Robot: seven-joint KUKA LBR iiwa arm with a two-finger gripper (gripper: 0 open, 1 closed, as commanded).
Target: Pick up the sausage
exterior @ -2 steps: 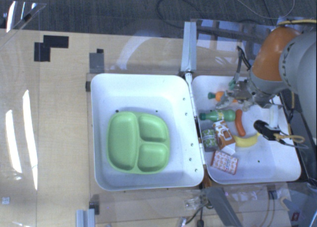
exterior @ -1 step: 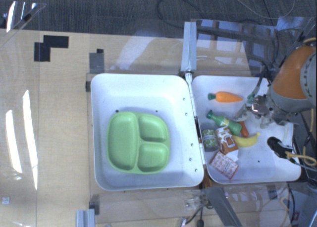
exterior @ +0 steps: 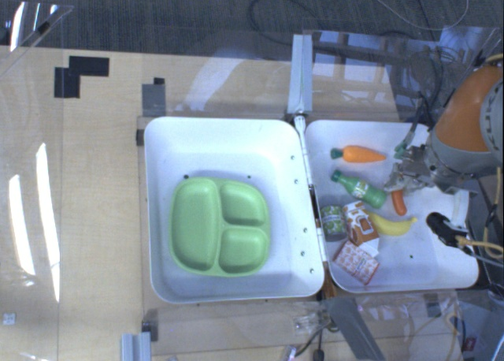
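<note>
Gripper over the sausage
Your gripper sits low in the right bin, just above the sausage; you cannot tell its grip state.

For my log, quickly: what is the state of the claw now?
Claw: above the sausage in the right bin; open or closed cannot be told.
</note>
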